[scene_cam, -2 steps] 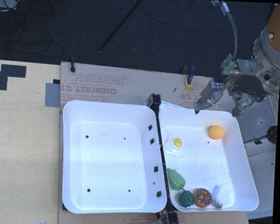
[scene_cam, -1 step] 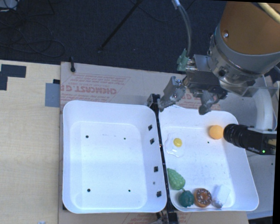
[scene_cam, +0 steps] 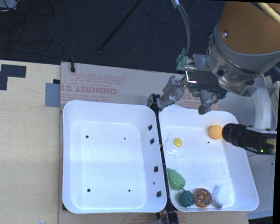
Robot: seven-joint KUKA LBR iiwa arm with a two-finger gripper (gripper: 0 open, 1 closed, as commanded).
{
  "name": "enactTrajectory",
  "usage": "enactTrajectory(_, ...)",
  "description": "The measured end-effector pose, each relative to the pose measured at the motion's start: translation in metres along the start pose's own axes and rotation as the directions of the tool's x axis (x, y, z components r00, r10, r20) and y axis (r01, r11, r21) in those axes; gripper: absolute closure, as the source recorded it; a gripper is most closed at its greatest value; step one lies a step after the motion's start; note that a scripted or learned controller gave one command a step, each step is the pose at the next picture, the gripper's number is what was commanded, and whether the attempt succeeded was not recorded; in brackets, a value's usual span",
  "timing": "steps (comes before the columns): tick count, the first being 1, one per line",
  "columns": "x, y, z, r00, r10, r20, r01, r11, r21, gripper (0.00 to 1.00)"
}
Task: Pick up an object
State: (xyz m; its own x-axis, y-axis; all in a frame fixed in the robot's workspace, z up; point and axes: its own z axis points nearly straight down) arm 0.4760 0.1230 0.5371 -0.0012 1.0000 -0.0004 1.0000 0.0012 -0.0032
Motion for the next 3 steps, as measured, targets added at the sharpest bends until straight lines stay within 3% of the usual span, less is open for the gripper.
enactTrajectory(1, -0.094, -0.001, 0.118, 1.000, 0.011, 0.004, -0.011, 1.000, 0.013, 0.00)
enactTrajectory(2, -0.052, 0.000, 0.143, 1.000, -0.002, 0.000, 0.002, 1.000, 0.003, 0.00)
enactTrajectory(3, 0.010, 0.000, 0.091, 1.000, -0.006, -0.002, 0.006, 1.000, -0.005, 0.00)
